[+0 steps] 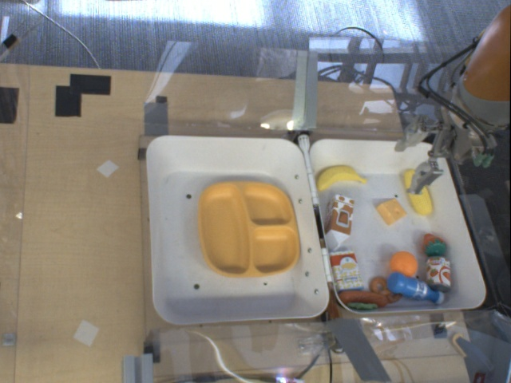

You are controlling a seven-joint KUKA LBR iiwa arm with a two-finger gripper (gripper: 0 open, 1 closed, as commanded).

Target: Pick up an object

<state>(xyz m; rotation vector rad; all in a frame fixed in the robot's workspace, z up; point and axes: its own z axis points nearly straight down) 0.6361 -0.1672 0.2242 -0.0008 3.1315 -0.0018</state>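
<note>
My gripper sits over the far right corner of the right bin, fingers pointing down right at a yellow lemon-like piece. One fingertip overlaps its top edge; can't tell if the fingers are spread or closed on it, so no claim of a hold. Target candidate: that yellow piece, lying near the bin's right wall, a cheese wedge just beside it to the left, banana further left.

To do this well, as I judge it: centre the fingers across the piece's narrow width, not along its length, come straight down, keep clear of the bin wall so a finger doesn't catch the rim. Rounded plastic likely slips, so close low on the body, then lift slowly.

Left bin has a yellow divided tray, not relevant.
</note>
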